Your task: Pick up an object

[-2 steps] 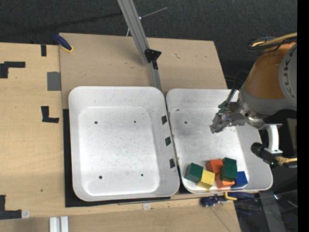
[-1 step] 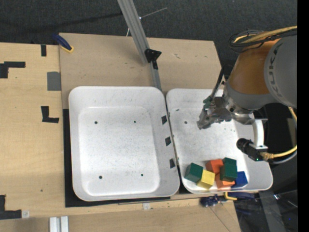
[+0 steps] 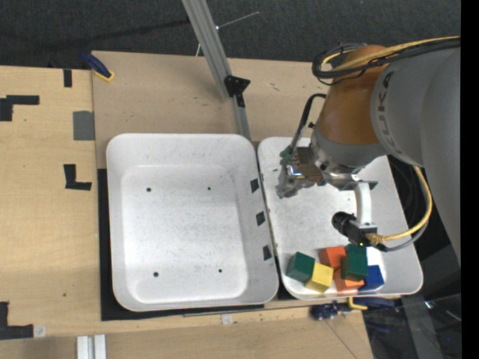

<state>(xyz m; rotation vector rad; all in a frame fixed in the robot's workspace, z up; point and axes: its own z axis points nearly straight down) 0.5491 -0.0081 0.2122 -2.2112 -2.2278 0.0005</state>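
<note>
Camera view: the tabletop carries two shallow white bins side by side. The left bin shows bare floor with a few dark dots. The right bin holds a small cluster of blocks bunched in its near corner: a green block on the left of the group, a yellow block just beside it, an orange block behind that, a second, darker green block further right, and a blue block at the right end, all touching or nearly so.

The grey arm with its orange band reaches in from the right and hangs over the far half of the right bin. The hand sits near the bin's left wall, well apart from the blocks. It is blurred and seen from above, so I cannot tell how far open it is, and nothing shows in its grip.

By my reading the task is at the approach step, with no object yet taken. The next move calls for the hand to travel toward the near corner, settle over one block, probably the green one at the group's open edge, and descend cleanly without nudging its neighbours.
</note>
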